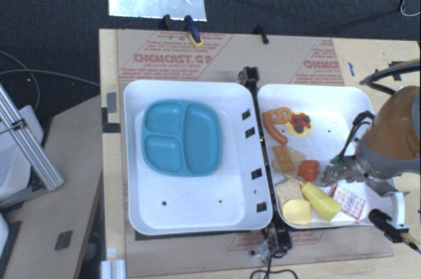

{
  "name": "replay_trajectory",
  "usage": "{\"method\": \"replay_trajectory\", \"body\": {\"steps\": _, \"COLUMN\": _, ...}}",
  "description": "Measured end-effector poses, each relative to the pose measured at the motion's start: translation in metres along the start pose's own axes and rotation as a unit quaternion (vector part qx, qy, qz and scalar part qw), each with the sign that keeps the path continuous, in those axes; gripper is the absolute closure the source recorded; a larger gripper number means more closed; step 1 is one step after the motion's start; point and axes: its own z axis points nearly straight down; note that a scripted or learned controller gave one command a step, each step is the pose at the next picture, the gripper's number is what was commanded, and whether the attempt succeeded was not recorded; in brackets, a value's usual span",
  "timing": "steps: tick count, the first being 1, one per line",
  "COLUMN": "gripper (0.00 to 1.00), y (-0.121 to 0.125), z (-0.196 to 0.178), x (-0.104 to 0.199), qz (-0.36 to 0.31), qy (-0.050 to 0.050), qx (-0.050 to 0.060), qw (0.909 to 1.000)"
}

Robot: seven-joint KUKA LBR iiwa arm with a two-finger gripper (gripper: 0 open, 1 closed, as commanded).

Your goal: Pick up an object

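Gripper (331, 172) is poised over the right bin (358, 100) — tomato (309, 170) just leftward; finger state cannot be told.

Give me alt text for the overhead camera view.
A grey and orange robot arm lowers its gripper into the right bin of toy food, near a red tomato. The left bin holds a blue divided plate.

Arm (395, 139) cut off by the right edge. Gripper (334, 172) fingertips too small to resolve. Red-patterned card (350, 203) partly hidden beneath the arm.
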Motion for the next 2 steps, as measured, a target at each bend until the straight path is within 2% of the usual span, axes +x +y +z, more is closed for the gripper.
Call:
{"method": "replay_trajectory", "body": {"steps": 1, "gripper": 1.0, "y": 0.0, "z": 0.0, "x": -0.03, "qz": 0.001, "qy": -0.001, "qx": -0.001, "qw": 1.0}}
{"method": "replay_trajectory", "body": {"steps": 2, "gripper": 1.0, "y": 0.002, "z": -0.131, "x": -0.045, "qz": -0.001, "qy": -0.003, "qx": -0.006, "qw": 1.0}}
